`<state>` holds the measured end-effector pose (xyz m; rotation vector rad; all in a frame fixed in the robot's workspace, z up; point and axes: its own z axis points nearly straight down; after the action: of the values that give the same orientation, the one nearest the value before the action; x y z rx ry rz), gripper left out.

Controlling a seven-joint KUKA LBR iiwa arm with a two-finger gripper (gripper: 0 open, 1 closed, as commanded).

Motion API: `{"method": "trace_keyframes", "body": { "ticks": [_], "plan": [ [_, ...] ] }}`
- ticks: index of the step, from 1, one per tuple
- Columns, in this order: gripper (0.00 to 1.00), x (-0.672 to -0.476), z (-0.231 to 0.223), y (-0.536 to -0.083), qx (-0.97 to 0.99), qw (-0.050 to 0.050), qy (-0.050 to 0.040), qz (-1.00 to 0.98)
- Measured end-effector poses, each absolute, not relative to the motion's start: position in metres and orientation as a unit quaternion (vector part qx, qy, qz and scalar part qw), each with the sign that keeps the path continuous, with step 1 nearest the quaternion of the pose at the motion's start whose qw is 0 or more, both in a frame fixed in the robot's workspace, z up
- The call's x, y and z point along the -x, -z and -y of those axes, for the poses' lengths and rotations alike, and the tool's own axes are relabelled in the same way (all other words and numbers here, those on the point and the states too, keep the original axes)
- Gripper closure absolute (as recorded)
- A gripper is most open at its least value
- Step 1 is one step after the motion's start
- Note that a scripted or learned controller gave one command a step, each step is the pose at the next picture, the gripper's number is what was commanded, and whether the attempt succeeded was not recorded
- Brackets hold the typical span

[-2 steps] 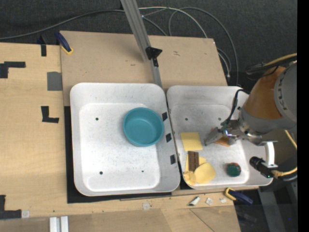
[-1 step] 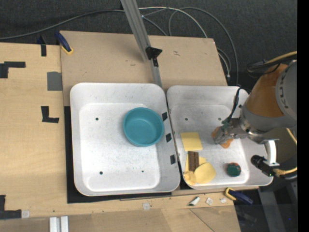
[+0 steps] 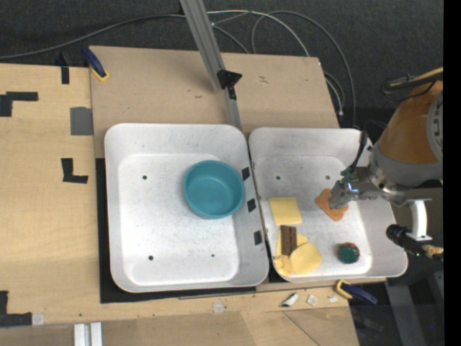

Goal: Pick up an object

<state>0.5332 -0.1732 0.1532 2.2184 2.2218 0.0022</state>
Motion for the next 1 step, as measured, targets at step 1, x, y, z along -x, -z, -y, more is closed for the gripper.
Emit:
{"method": "trace_keyframes", "body": {
  "ticks": [1],
  "plan": [
    [1.0, -0.5353, 0.1782, -0.1966, -0.707, 0.002, -0.0006, -0.708]
  ]
}}
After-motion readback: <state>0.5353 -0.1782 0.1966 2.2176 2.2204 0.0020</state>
